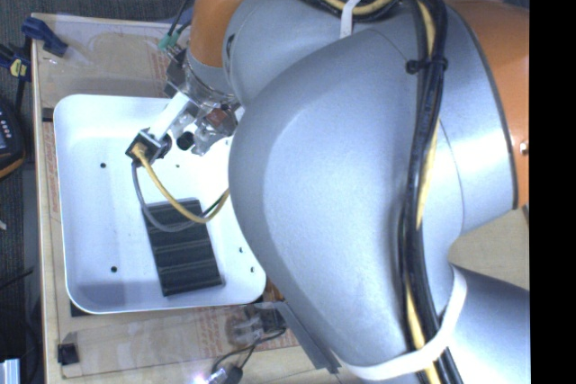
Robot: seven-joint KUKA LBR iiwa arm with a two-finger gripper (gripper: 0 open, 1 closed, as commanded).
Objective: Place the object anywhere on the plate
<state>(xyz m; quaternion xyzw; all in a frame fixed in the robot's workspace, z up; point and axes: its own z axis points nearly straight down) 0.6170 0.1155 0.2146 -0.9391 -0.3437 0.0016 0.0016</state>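
— What is in the white bin [90, 193]?
— One black slab [184, 252]. It lies flat at the bin's 5 o'clock, close to the wall there.
— What does it look like?
— Long, with straight sides and ridges running down its top. The bin is smooth and shiny, with round corners.
— And the gripper [193, 135]?
— It's at the slab's 12 o'clock, over the bin. Wide or narrow, I cannot tell. The big grey arm [360, 175] is at 3 o'clock.

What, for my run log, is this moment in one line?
gripper: above white bin | black ribbed block: flat on bin floor, apart from gripper
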